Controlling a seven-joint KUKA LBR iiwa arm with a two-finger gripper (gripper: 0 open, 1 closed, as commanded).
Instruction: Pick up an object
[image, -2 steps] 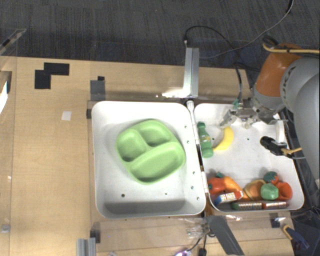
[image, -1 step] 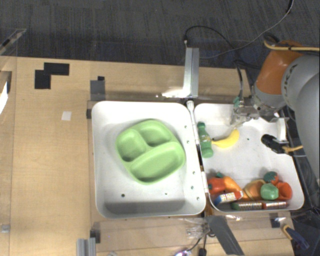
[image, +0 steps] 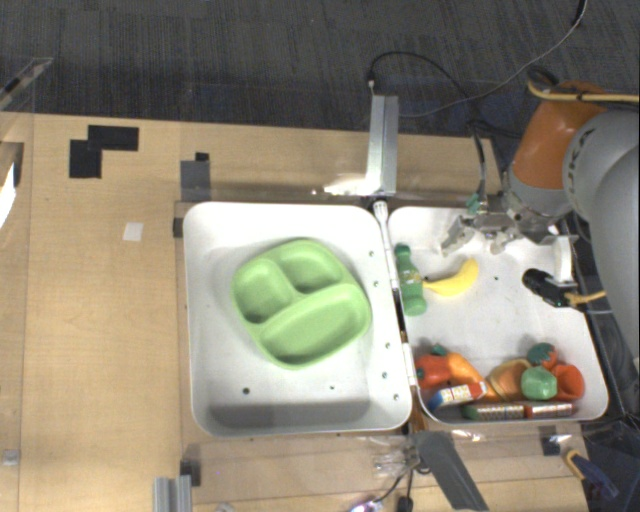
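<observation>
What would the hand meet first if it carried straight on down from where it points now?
Probably bare floor of the right bin, just above the yellow banana. The hand hangs close beside the banana, and depth is unclear, so it might clip it.

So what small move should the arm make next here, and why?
Probably a short descent toward the banana. The gripper hovers at the right bin's back edge with nothing between its fingers, and the banana lies just below-left, apart from the toys piled along the front wall.

Right bin (image: 500, 310) middle bare; toys (image: 500, 385) crowd near edge.
</observation>
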